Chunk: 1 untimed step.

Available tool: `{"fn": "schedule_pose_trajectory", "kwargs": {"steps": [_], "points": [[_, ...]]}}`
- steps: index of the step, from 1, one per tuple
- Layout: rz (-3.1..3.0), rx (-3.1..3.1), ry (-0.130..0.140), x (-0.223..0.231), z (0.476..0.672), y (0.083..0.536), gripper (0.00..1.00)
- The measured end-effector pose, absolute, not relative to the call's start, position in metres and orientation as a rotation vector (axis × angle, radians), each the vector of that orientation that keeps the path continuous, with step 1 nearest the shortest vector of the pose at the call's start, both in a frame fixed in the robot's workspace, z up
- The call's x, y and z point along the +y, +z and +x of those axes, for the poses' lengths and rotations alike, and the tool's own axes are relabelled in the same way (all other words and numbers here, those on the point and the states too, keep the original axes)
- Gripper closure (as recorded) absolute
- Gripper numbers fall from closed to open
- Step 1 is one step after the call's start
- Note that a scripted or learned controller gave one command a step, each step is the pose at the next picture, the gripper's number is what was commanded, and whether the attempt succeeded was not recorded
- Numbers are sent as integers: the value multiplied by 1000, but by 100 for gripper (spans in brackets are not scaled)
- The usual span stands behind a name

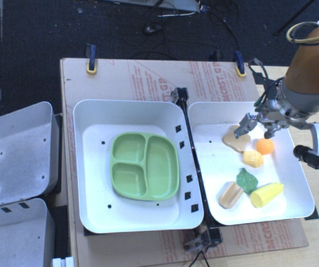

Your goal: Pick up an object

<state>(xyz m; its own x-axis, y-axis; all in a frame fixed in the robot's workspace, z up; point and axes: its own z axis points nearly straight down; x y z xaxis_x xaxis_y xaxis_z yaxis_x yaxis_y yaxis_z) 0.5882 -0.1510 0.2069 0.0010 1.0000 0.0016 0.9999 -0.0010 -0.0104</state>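
Right bin (298,174) — gripper (259,127), fingers spread, above tan piece (236,141); orange ball (265,146), corn (253,159), green piece (246,179) nearby.

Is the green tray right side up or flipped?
Right side up. The tray lies flat in the left bin, its three compartments facing up, nothing in them.
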Motion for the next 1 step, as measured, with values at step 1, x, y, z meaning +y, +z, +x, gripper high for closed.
{"fn": "schedule_pose_trajectory", "kwargs": {"steps": [1], "points": [[-2220, -2222, 0, -151, 591, 212, 0]]}}
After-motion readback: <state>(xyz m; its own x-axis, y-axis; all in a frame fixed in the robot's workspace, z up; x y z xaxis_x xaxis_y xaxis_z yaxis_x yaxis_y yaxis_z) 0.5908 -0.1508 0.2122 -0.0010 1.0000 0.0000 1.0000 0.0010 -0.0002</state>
